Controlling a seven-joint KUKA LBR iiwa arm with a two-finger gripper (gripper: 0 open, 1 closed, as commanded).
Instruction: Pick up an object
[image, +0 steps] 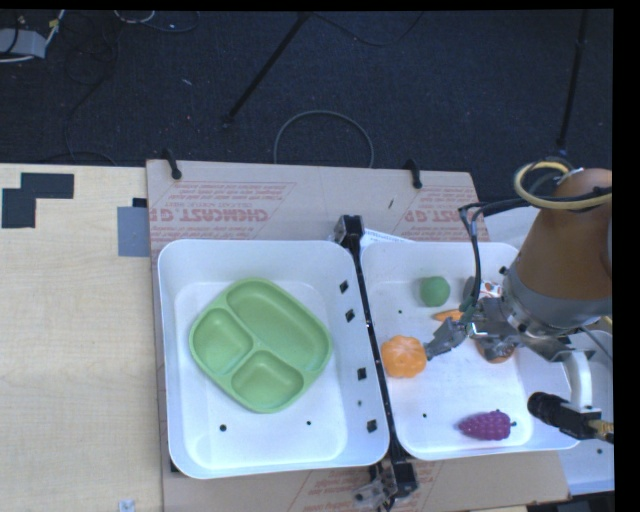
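Plainly, the round orange fruit (403, 356) looks dimpled beside the end effector (438, 346).

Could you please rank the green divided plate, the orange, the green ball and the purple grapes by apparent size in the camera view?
1. Green divided plate, by far the largest.
2. Orange.
3. Purple grapes, longer but slimmer, so nearly tied with the orange.
4. Green ball, smallest.

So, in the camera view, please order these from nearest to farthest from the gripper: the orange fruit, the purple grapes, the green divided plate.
Measured from the gripper:
1. Orange fruit, just to its left in the right bin, seemingly touching its tip.
2. Purple grapes, lower in the same bin, near the front wall.
3. Green divided plate, in the left bin, across the divider.
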